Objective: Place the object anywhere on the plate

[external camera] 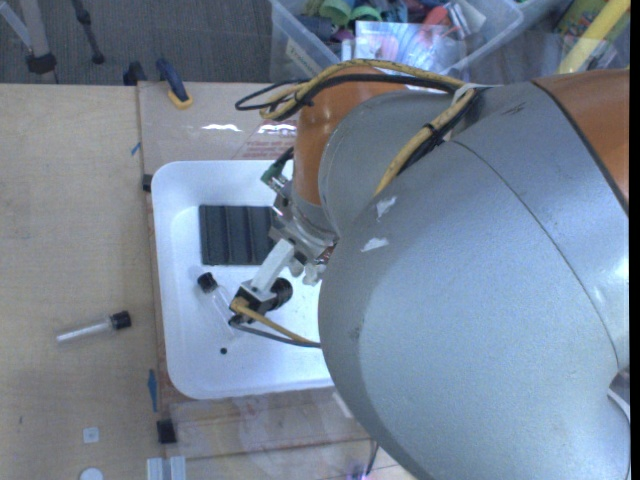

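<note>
A white bin [180, 363] lies at the left under my arm. In its far part rests a dark ribbed rectangular slab [233, 234], flat on the floor. A small black-capped piece with a clear stem [208, 283] lies just in front of the slab, near the bin's left wall. A tiny black speck [223, 349] sits closer to the front wall. My gripper [292, 251] hangs over the middle of this bin, just right of the slab, largely covered by the grey wrist and orange band. The right bin is hidden behind the arm.
On the bench left of the bin lies a white stick with a black cap [95, 326]. A blue clamp [176, 86] sits at the board's far corner. Clear tubs of colourful toys [390, 13] stand behind. Small bits [165, 431] lie by the front left corner.
</note>
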`<control>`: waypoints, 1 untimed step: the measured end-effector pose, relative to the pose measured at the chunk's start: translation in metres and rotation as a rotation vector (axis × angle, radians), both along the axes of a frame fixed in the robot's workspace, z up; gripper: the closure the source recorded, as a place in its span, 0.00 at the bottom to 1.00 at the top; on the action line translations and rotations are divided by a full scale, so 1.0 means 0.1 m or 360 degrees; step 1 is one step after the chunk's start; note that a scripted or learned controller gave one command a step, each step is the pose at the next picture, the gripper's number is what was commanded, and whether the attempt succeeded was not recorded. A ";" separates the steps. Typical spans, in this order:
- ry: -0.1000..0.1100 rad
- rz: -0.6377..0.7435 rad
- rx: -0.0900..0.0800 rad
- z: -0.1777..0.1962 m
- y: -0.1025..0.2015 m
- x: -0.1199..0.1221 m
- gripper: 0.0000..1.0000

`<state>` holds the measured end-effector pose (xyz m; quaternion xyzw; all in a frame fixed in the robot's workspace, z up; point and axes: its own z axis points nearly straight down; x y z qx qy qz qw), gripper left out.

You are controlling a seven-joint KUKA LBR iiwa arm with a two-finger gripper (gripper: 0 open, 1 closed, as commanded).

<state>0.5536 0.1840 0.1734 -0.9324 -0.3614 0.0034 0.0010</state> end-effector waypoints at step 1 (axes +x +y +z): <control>0.0002 -0.0283 -0.0003 -0.64 0.39 -0.65 1.00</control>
